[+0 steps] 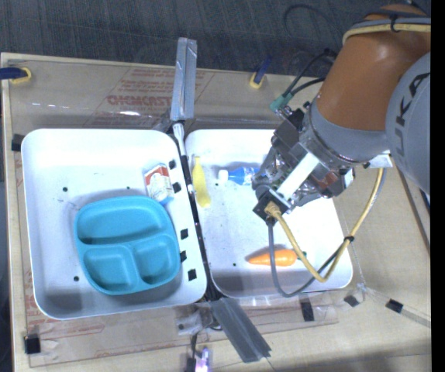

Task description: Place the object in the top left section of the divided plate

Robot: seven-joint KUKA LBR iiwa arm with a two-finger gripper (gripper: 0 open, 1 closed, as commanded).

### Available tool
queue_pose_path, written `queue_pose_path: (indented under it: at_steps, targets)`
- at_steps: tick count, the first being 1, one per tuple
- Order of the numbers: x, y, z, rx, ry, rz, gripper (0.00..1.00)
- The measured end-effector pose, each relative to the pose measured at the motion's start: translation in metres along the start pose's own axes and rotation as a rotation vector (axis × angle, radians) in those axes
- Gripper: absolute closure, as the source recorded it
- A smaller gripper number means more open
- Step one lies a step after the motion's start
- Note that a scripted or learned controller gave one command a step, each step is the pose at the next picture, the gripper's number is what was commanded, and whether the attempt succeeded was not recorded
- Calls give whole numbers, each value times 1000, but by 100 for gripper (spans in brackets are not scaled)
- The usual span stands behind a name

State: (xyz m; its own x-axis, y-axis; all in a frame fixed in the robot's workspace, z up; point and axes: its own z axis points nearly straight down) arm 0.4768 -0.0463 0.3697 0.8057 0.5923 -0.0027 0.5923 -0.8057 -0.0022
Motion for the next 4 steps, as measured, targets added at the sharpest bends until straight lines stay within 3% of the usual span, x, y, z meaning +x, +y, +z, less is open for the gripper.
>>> queue_pose_path:
  at_steps: [1, 2, 3, 4]
  targets:
    - [39, -53, 45, 0, -1, -24, 100]
    - [47, -27, 27, -2, 3, 106, 100]
    - [50, 42, -73, -7, 9, 386, 100]
    - [-16, 23, -73, -3, 5, 333, 100]
